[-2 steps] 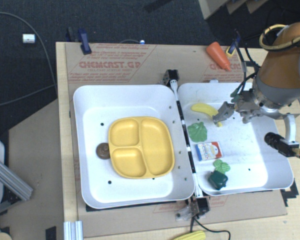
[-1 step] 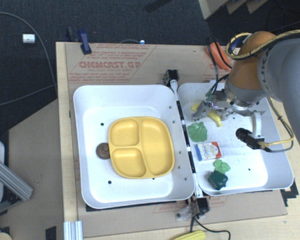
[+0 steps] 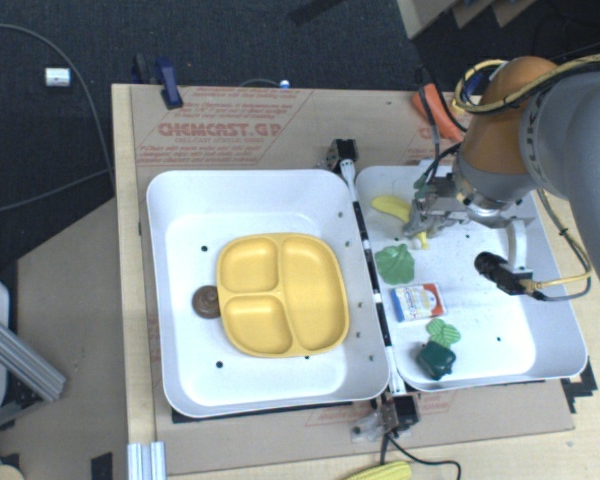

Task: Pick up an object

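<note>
Gripper (image 3: 422, 230) low in right bin (image 3: 540, 353), at 11 o'clock, tips just beside yellow banana (image 3: 391, 206) and above green leaf toy (image 3: 395, 264); cannot tell its state; nothing visibly lifted, so pick not yet done, grasp and lift remain

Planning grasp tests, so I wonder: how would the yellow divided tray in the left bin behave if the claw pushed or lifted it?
The yellow divided tray looks like rigid moulded plastic, so probably stiff and light. Lying flat in the left bin, it would likely slide, not roll. Its broad body may leave only the thin rim for the claw.
</note>
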Motion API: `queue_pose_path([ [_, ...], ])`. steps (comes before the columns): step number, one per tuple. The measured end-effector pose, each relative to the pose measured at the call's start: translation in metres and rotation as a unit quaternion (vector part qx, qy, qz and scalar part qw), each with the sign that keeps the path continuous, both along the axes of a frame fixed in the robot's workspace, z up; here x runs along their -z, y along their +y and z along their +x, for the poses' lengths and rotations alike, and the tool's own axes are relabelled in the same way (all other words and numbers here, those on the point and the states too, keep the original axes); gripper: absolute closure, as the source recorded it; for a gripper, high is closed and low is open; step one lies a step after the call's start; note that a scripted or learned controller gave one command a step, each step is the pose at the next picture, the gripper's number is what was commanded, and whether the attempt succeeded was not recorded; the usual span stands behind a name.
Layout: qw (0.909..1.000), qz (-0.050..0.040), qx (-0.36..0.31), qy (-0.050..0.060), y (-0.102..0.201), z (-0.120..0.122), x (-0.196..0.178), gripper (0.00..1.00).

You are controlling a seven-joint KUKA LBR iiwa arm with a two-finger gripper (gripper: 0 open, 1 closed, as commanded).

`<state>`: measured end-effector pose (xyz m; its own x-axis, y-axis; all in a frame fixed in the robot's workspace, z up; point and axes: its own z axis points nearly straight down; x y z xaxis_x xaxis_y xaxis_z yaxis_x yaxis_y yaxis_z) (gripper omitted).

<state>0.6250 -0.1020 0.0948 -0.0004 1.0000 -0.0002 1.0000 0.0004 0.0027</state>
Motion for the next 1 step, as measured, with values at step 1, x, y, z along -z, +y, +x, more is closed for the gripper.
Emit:
queue_pose_path([
  [1, 1.0000, 0.0012, -0.001, 0.001, 0.0783, -0.0554, -0.0909, 1.00],
])
